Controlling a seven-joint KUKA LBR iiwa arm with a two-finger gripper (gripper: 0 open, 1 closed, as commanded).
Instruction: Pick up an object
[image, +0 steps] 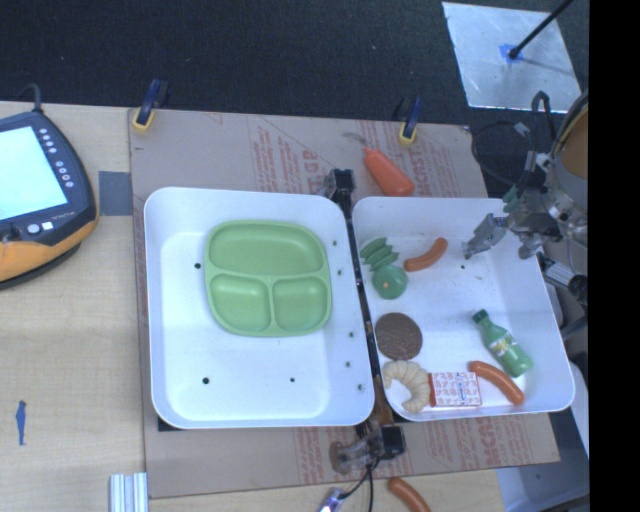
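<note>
Two white bins sit side by side on the bench: the left bin (170, 330) holds a green divided plate (268, 277), and the right bin (545, 300) holds the loose toy food. The gripper (487, 236) hangs over the upper right part of the right bin, reaching in from the right of the frame. Whether it is spread or closed cannot be told from this slant, and nothing is seen held in it.

Nearest to it is the small sausage (426, 254), lying on the bin floor just to the lower left of the gripper, apart from it. Its long axis runs on a diagonal, from lower left up to upper right, so its upper end points roughly toward the gripper. My judgement is that this is the likeliest target: a short move left and down would put the gripper over it, and a grasp across the short side would need the closing line set against that diagonal.

Further off lie the green bottle (502, 344) at lower right, the brown cookie (398, 335) toward the centre, and the croissant (406, 380) along the bottom edge.
</note>
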